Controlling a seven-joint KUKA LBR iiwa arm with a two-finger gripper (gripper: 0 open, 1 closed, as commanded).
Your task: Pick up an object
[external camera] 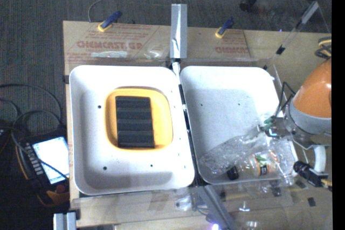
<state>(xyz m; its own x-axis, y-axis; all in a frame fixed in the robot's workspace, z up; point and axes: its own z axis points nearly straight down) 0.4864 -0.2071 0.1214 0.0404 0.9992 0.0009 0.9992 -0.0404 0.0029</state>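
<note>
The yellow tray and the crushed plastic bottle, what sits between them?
In the camera view, the yellow tray and plastic bottle are parted by the two bins' adjoining rims, then bare white bin floor.

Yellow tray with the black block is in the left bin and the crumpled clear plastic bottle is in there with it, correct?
Not quite. In the camera view the yellow tray with the black block lies in the left bin, but the crumpled clear plastic bottle lies in the right bin, at its near right corner.

Red "CHEMCAST GP" (partly faded) on the brown board [110, 44] behind the bins.
</note>
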